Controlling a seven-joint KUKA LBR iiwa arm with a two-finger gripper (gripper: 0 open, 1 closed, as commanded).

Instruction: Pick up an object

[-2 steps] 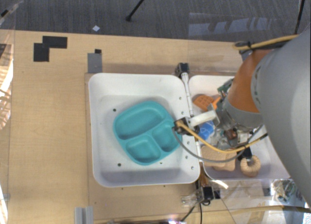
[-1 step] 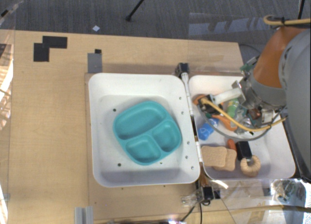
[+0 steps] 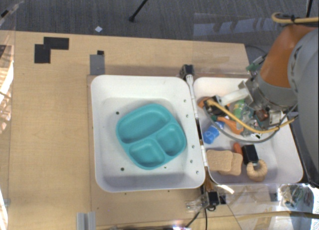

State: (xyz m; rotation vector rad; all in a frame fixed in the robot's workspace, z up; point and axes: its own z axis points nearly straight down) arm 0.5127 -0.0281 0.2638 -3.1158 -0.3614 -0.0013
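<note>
Teal divided plate lies in the left bin. Right bin holds tan sponge, blue piece and ring-shaped object. Gripper is lowered over this clutter; its grip cannot be told.

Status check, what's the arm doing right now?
Gripper low over right bin, among cluttered items. Nothing seen held. Blue piece, tan blocks nearby. Teal tray in left bin.

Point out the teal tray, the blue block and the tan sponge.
teal tray [image 3: 149, 135]: camera view, on its large upper compartment.
blue block [image 3: 210, 134]: camera view, on its top face.
tan sponge [image 3: 223, 161]: camera view, on its flat top.
</note>
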